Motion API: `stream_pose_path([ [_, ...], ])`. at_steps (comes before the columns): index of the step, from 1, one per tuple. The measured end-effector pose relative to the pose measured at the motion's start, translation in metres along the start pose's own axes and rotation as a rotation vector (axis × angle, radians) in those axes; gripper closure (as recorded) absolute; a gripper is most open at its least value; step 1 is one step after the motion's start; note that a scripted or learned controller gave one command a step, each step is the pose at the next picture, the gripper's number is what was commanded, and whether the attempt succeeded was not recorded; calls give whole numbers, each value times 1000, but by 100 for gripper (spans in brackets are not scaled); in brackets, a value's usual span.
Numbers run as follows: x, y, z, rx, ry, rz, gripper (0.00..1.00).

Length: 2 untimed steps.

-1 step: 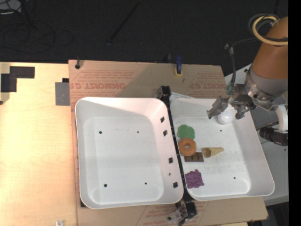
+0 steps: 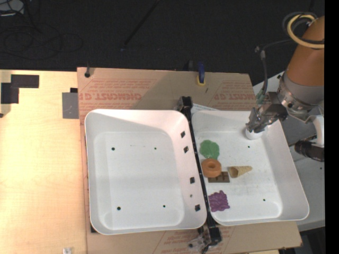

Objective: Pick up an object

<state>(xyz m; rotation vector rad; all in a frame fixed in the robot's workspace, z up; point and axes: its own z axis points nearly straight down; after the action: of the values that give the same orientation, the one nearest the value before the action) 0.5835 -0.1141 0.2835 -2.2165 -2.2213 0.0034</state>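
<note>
Purple, a crumpled lump [image 2: 218, 200] lies nearest in the right bin [image 2: 275, 208], by the divider; beyond it sit a brown block [image 2: 221, 178], an orange ring [image 2: 212, 168], a tan cone [image 2: 240, 171] and a green lump [image 2: 210, 149]. Farther back, the gripper [image 2: 258, 124] hangs low over the bin's far right corner, well apart from them. Whether it is open or closed cannot be told.

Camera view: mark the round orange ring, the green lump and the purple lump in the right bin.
Round orange ring [image 2: 212, 168], camera view, on its band.
Green lump [image 2: 210, 149], camera view, at its middle.
Purple lump [image 2: 218, 200], camera view, at its middle.
</note>
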Motion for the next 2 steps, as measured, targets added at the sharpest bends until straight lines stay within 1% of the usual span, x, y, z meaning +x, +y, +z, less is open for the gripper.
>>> stream_pose_path([
  [1,82,-41,32,5,2,-4,100],
  [2,155,-31,-106,-17,2,-8,100],
])
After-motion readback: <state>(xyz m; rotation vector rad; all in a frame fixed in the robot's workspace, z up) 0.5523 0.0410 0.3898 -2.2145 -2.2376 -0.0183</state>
